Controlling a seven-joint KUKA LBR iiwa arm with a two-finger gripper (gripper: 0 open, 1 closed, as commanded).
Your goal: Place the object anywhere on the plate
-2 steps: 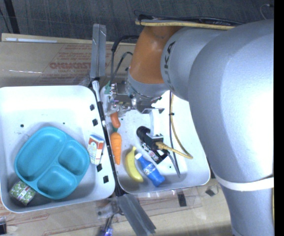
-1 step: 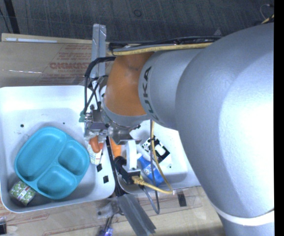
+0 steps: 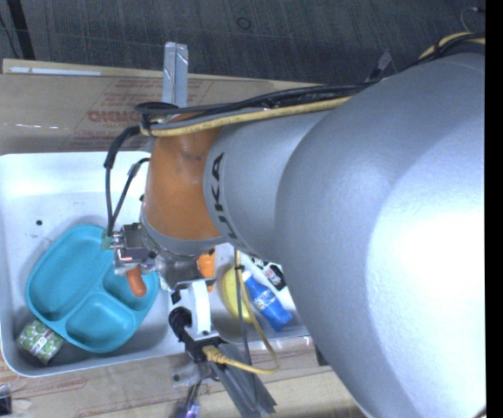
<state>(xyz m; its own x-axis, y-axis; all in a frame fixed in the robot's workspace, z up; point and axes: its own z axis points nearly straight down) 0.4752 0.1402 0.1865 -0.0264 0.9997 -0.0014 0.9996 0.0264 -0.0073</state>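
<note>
I count 1 blue divided plate (image 3: 77, 290), 1 orange carrot-like piece (image 3: 136, 282), 1 green patterned can (image 3: 40, 340), 1 blue bottle (image 3: 264, 301), 2 white bins (image 3: 25, 190).

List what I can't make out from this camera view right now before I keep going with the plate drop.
- Claw: hidden beneath the wrist and its orange band; open, shut or holding anything, cannot tell.
- Orange object at the blue plate: partly covered by the wrist; lying on the plate or held above it, cannot tell.
- Right bin: mostly covered by the arm; a blue bottle peeks out.
- Green patterned item: too small to identify.
</note>
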